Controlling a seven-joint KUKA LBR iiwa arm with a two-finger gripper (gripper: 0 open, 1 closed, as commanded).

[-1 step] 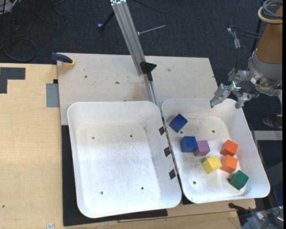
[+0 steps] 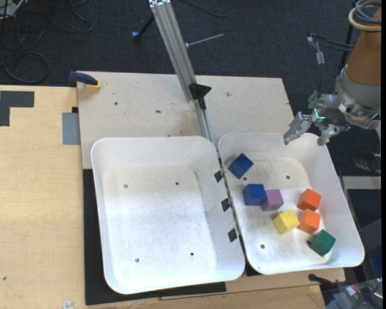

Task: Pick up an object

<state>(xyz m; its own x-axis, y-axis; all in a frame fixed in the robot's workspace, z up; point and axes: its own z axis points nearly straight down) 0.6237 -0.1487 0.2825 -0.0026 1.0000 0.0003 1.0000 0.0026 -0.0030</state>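
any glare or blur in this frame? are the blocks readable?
Camera view: light is even and soft, the white right bin bright but not blown out; blocks are sharp, with colours distinct, e.g. the green block; the gripper is slightly soft; the dark floor at the top loses detail.

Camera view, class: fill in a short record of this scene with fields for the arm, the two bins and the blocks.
arm: grey KUKA arm with gripper over the right bin's far rim, jaws spread, holding nothing
left bin: shallow white plastic bin
right bin: shallow white plastic bin holding seven blocks
blocks: two blue cubes, purple cube, yellow cube, two orange cubes, green cube
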